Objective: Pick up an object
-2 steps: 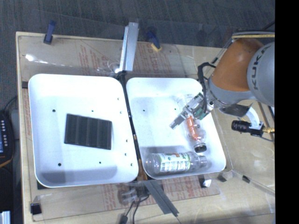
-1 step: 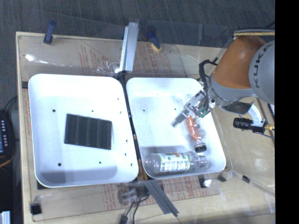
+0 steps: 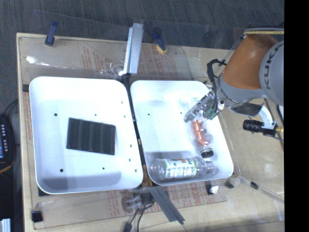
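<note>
On the bench (image 3: 29, 47), the left bin (image 3: 43, 95) holds a dark ridged pad (image 3: 91, 136). The right bin (image 3: 159, 100) holds a clear bottle (image 3: 181, 168) along its near wall and a small orange-filled bottle (image 3: 201, 135) (the likelier target). The tool (image 3: 202, 111) hangs just above that small bottle's top; I cannot tell its state. Nothing looks lifted, so the grasp remains, with the bin's right wall close.

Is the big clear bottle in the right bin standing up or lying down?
Lying down: the clear bottle rests on its side along the right bin's near wall, cap end pointing right.
</note>
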{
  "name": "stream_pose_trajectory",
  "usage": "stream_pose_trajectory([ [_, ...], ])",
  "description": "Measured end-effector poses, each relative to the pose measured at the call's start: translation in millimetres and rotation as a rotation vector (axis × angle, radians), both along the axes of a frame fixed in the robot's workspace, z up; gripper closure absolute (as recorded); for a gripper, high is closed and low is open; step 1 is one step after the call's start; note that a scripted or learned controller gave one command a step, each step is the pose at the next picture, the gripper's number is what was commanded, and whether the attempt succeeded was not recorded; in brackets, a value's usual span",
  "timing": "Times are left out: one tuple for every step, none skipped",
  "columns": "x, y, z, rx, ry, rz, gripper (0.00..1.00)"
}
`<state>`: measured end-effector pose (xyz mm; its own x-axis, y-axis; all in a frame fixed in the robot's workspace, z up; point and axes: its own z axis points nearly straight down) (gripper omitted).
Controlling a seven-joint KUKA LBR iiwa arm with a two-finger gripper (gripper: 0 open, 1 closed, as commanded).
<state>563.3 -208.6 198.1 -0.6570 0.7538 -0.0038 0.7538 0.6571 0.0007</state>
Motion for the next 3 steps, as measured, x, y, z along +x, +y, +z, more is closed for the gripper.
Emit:
stream_pose_trajectory([
  [-0.1, -0.1, -0.1, 0.000, 0.000, 0.000, 0.00],
  [6.2, -1.6, -8.1, -0.001, -0.001, 0.005, 0.00],
  [6.0, -0.3, 1.6, -0.002, -0.003, 0.086, 0.00],
])
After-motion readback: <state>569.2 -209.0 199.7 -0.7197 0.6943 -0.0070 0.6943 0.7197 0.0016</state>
